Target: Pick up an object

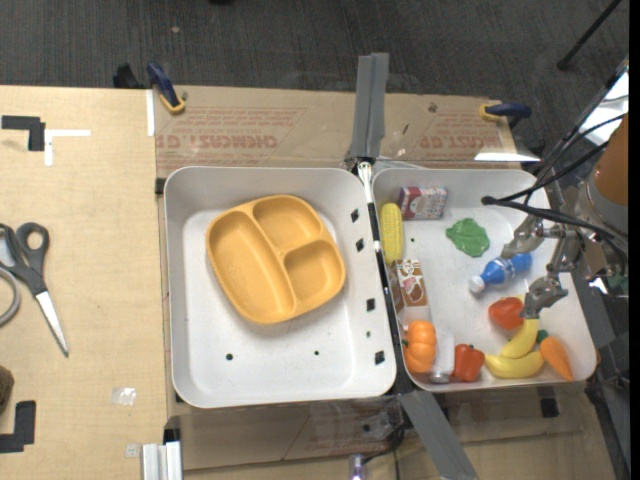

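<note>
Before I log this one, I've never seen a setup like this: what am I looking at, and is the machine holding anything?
One camera looks down at a slant on two shallow white bins. The left bin holds an orange divided plastic plate. The right bin holds toy food: a yellow corn cob, a green leaf, a blue bottle, a yellow banana and more. The robot arm reaches in from the right; its two-finger hand hangs open over the bottle, with nothing between its fingers.
</note>
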Tool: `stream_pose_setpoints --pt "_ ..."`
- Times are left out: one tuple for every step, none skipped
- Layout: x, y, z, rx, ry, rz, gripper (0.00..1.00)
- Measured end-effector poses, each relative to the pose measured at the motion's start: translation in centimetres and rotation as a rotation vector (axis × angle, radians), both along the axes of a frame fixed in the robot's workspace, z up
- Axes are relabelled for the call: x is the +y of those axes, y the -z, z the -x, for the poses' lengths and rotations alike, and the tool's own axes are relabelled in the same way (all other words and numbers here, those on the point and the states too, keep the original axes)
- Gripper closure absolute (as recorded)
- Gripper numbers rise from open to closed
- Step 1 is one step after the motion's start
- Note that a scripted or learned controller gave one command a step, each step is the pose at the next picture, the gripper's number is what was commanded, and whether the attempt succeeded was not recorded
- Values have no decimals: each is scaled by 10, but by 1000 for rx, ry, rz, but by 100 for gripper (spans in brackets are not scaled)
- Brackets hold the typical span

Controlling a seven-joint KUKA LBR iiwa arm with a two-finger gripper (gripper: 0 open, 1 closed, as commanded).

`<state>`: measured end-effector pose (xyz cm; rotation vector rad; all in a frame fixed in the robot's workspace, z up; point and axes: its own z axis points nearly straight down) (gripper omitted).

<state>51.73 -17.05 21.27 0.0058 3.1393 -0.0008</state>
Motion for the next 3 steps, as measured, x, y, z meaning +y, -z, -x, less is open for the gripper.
stream_pose_setpoints --pt "-36 120 -8 -1 -127 1 0" --pt "-23 118 -101 -3 75 0 0" --pt "59 120 -118 -3 275 -1 0"
